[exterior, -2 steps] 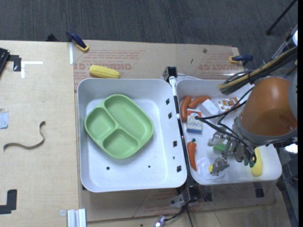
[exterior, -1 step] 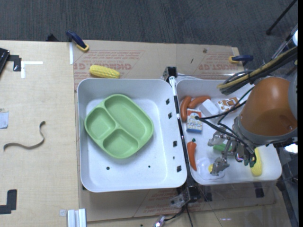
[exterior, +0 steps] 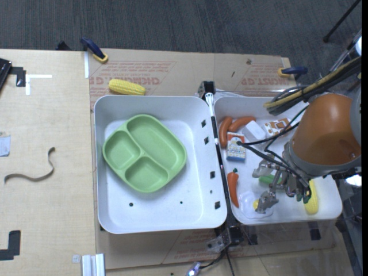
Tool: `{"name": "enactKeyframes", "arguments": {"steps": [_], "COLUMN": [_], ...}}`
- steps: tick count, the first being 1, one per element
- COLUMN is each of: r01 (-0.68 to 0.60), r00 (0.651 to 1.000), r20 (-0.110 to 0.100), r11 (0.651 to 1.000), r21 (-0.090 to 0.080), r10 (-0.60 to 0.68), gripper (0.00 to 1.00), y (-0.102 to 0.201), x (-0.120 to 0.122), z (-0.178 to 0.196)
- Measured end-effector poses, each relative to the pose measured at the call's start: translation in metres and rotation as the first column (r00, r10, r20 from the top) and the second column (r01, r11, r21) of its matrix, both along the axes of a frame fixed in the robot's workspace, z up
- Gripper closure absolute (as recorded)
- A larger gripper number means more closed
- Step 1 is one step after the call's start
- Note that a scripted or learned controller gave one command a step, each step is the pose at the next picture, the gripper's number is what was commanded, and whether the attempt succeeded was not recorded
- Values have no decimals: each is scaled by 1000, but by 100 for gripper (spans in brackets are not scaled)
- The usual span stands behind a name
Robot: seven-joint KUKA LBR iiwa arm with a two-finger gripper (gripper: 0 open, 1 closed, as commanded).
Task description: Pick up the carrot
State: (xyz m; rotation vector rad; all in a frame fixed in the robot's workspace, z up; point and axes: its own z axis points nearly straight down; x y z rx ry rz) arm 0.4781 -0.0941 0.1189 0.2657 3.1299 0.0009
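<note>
I count two white bins: the left bin (exterior: 155,217) carries one green three-compartment plate (exterior: 145,152), with bare floor along its near edge. In the right bin (exterior: 328,211) I see one carrot (exterior: 233,187) lying along the left wall near the front corner, one small carton (exterior: 234,148) and red sausages (exterior: 238,123) toward the back-left corner, and a yellow piece (exterior: 311,202) by the front edge. The gripper (exterior: 265,202) sits low beside the carrot, apart from it; I cannot tell whether it is clenched. One corn cob (exterior: 127,87) lies behind the left bin.
</note>
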Motion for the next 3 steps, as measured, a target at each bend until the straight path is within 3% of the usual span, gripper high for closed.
{"name": "enactKeyframes", "arguments": {"steps": [1, 2, 3], "r01": [0, 181, 333], "r00": [1000, 983, 943], "r20": [0, 1, -3], "r11": [1000, 983, 943], "r21": [0, -1, -3], "r10": [0, -181, -333], "gripper": [0, 0, 0], "y": [0, 122, 193], "x": [0, 0, -1], "z": [0, 72, -16]}}
